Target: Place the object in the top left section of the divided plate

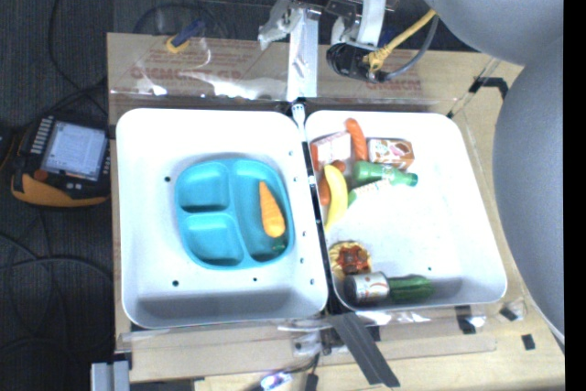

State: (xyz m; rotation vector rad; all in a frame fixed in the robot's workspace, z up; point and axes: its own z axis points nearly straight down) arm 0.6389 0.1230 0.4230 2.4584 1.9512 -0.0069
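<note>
A blue divided plate lies in the left bin. An orange carrot rests in the plate's long right section. The two smaller sections on its left hold nothing. My gripper hangs at the far edge of the bench, above the back end of the wall between the two bins. It is well away from the plate, and I see nothing held in it.
The right bin holds a second carrot, two small boxes, a green bottle, a banana, a can, a green vegetable and a snack packet. Clear plastic wrap lies behind the left bin.
</note>
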